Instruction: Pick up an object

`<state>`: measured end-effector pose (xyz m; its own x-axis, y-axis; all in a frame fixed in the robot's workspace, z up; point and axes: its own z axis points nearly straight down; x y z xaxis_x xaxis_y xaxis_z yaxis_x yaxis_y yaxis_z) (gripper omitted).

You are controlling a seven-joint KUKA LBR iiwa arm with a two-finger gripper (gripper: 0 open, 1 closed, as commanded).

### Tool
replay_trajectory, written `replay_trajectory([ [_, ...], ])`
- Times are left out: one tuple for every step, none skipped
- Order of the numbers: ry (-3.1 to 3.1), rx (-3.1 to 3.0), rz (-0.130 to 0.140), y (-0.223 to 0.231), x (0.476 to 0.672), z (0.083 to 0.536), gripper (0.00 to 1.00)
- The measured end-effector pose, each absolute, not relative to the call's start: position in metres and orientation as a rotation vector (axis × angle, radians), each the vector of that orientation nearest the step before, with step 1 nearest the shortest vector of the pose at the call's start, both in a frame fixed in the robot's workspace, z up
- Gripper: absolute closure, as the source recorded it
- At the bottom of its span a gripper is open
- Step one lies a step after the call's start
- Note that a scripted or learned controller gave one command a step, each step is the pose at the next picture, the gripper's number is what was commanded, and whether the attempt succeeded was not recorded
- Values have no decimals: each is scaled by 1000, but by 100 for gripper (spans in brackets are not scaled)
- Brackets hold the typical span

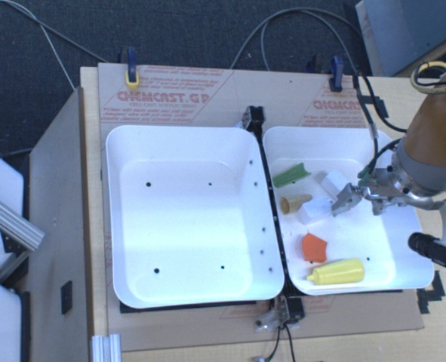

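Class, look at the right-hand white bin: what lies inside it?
Inside the right bin: a green piece, tan cone, orange block, yellow object and pale pieces. The gripper and arm cover part of the floor.

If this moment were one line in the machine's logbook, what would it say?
gripper: low in right bin | beside: clear pieces | others: green piece, orange block, yellow object | nothing seen gripped

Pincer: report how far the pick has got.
Done: the pincer has reached into the right bin, low by a white block. In hand: nothing visibly gripped. Left: grasp and lift; the green piece, orange block and yellow piece lie untouched.
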<state>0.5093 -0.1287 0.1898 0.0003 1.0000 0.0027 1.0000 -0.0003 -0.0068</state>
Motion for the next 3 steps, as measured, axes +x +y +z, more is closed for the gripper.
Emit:
replay_trajectory([
  [-2238, -2222, -13, -100, 581, 315, 0],
  [-2210, -2208, 17, -64, 530, 179, 0],
  [-2213, -2230, 7, -150, 543, 177, 0],
])
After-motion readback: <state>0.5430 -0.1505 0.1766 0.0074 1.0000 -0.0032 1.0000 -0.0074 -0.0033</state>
